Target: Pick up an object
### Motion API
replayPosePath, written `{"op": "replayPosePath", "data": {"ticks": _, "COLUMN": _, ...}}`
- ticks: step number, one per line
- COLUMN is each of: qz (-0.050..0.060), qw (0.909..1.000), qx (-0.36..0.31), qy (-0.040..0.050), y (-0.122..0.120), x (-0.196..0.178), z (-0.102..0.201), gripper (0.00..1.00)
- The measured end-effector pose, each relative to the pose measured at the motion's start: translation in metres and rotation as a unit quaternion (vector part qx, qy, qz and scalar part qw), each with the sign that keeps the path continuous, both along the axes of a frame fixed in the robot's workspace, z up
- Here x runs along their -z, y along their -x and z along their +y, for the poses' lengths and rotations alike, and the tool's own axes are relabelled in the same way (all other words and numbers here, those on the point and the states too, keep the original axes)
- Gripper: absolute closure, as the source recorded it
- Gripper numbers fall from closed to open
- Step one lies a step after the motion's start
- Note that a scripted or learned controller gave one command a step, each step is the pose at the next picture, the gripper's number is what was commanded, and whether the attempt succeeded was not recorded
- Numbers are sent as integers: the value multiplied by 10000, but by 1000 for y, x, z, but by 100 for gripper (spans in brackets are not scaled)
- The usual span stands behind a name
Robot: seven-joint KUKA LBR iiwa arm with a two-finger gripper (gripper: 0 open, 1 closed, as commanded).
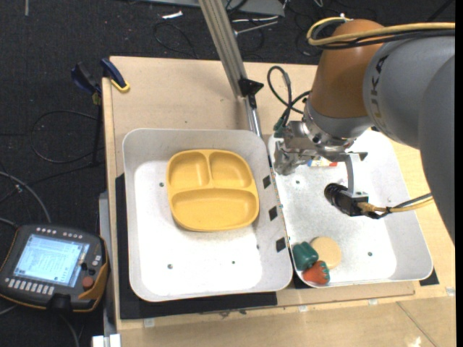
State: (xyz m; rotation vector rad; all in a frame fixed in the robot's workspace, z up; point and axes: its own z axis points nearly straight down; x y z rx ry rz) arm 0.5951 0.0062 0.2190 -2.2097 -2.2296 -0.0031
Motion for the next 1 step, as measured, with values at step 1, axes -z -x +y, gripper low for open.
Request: {"op": "replayPosePath", "data": {"ticks": 1, "qz": -5, "qw": 10000, "qx": -1, "qy": 5, "y": 14, "x": -15, "z": 53, "gripper": 100}}
